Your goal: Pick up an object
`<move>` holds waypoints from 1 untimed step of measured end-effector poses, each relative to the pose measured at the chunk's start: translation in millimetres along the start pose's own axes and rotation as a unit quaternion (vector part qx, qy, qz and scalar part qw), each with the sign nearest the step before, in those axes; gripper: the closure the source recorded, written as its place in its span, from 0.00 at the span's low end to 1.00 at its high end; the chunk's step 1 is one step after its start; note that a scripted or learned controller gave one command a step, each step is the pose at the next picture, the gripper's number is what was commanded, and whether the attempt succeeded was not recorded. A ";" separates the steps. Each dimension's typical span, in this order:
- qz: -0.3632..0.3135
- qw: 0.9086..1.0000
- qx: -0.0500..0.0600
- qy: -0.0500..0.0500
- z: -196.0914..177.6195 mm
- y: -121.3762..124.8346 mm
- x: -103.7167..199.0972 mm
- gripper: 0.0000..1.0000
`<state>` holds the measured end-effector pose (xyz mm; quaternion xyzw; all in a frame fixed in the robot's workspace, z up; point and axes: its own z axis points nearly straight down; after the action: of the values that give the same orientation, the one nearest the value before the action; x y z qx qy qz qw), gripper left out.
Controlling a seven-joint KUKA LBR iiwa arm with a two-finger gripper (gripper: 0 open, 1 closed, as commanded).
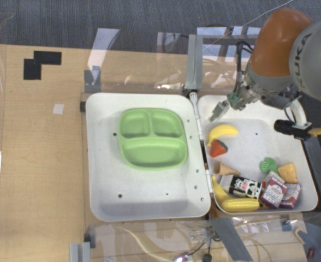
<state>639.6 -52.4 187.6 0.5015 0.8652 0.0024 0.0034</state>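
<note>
- Lower right of the frame, along the near wall of the right bin (pixel 312 201): a yellow banana-shaped toy (pixel 238 204), a small black-and-white carton (pixel 244 187), and a cluster of red-and-white packets (pixel 281 192).
- Just above these: an orange wedge (pixel 288 172), a green toy (pixel 268 165), and a tan wedge (pixel 226 169) near the bin's left wall.
- Mid-right, in the left part of the right bin: a red strawberry toy (pixel 219 148) touching the underside of a yellow banana (pixel 222 132).
- Centre of the frame: the left bin (pixel 103 195) holds a green divided tray (pixel 152 137) with three compartments, lying flat.
- Upper right: the gripper (pixel 219 111), at the end of the grey arm (pixel 291 48) with its orange band, hangs over the far left corner of the right bin. It grips nothing; whether its fingers are spread or pressed together cannot be told.
- Relation: the yellow banana and strawberry toy lie just below the gripper in the frame, near it but apart; the remaining objects lie well apart, toward the lower right.
</note>
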 end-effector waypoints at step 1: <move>0.027 1.000 0.000 -0.001 -72.5 -5.7 -15.6 0.00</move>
<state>641.9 -68.8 260.1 0.5246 0.8513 0.0023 0.0040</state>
